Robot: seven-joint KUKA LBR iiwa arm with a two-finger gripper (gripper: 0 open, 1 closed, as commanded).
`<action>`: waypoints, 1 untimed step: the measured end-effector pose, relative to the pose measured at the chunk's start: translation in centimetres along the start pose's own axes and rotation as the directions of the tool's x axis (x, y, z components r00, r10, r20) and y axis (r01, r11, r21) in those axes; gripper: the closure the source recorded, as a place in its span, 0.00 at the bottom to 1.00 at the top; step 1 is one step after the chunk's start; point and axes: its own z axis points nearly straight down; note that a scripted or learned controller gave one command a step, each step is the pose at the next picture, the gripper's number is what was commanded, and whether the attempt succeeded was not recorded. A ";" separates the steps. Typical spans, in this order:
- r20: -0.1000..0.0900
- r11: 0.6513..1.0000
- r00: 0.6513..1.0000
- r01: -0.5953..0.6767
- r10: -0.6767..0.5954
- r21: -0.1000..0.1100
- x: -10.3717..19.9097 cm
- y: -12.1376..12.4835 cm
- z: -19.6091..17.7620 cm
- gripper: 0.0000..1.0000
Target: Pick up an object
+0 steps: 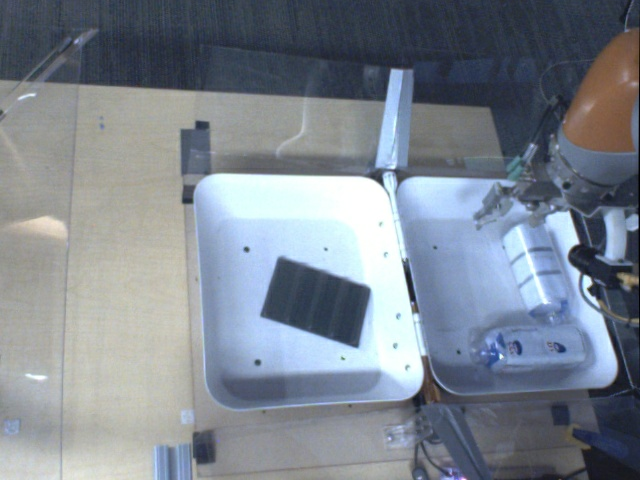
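The gripper (520,200) is hung over an upright-lying bottle (535,268) in the right bin (440,268) — lined up for grabbing, though its opening can't be told.

A robotics lab was indicated by the setup: a pale wooden bench (100,268) on which two white bins (215,268) were mounted side by side, divided by a metal bar (393,118), with clear panels (40,68) fitted alongside and loose cables (600,268) trailed near an industrial arm (600,118).
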 end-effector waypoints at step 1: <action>0.001 1.000 1.000 0.008 -0.008 -0.001 -5.0 0.1 4.9 0.00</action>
